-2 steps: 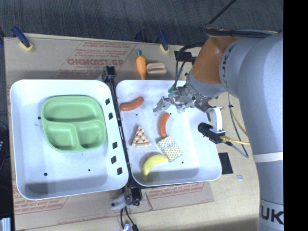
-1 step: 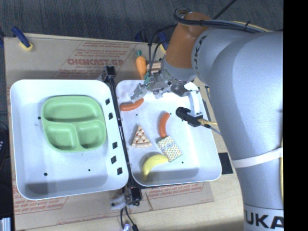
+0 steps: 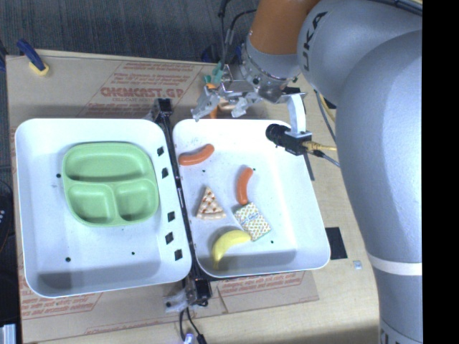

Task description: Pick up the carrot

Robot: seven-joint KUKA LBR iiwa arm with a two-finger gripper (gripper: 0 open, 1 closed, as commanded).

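Note:
My gripper (image 3: 221, 107) hangs over the back rim of the right bin (image 3: 308, 228), close to the divider between the bins. A small orange piece with a green tip, the carrot (image 3: 226, 107), shows between its fingers, and the gripper is shut on it. Most of the carrot is hidden by the metal fingers (image 3: 203, 109). It is held clear of the bin floor.
The right bin holds two orange-red sausages (image 3: 196, 155) (image 3: 244, 185), a pizza slice (image 3: 209, 205), a patterned block (image 3: 252, 221) and a banana (image 3: 229, 244). A green divided plate (image 3: 110, 183) lies in the left bin (image 3: 36, 264). The arm covers the right side.

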